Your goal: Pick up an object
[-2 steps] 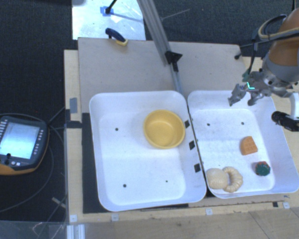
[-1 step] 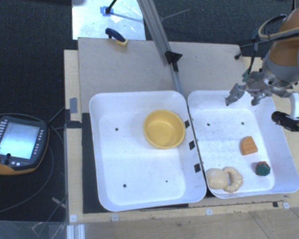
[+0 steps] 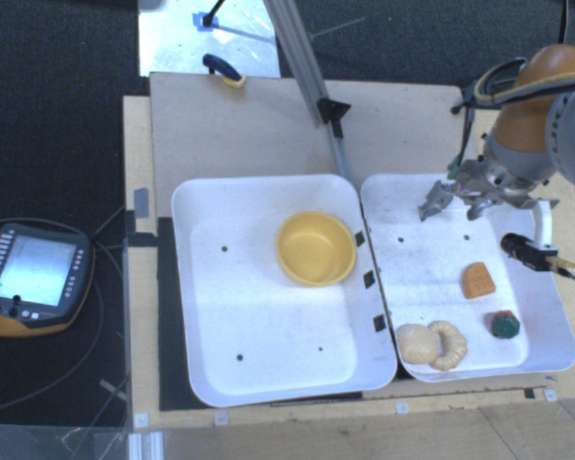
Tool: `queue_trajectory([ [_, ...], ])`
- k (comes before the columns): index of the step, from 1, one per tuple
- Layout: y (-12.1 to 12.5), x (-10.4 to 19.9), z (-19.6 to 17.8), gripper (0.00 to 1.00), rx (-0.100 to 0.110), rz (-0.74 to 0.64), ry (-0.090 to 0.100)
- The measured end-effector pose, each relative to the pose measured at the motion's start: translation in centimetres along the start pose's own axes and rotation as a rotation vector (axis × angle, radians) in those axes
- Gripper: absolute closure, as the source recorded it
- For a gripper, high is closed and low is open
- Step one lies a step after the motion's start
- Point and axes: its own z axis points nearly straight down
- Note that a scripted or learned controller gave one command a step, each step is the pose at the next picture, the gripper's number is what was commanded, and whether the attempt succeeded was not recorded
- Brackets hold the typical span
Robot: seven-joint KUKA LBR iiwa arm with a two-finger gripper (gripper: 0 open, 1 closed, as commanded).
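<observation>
The open, empty tool (image 3: pixel 452 203) hangs far from the orange block (image 3: pixel 477 281), so it could close on nothing

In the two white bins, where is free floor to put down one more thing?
Left white bin: bare floor all around the yellow bowl, widest at its near-left. Right white bin: bare middle below the gripper. Crowded near edge: orange block, green object, pale curled pastry.

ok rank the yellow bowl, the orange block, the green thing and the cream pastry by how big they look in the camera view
Largest to smallest:
1. yellow bowl
2. cream pastry
3. orange block
4. green thing, only a little smaller than the block
</observation>
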Motion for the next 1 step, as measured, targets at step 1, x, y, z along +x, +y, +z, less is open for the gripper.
queue_trajectory([
  [1, -0.07, 0.04, 5.11, 0.0, -0.001, 0.0, 0.0],
])
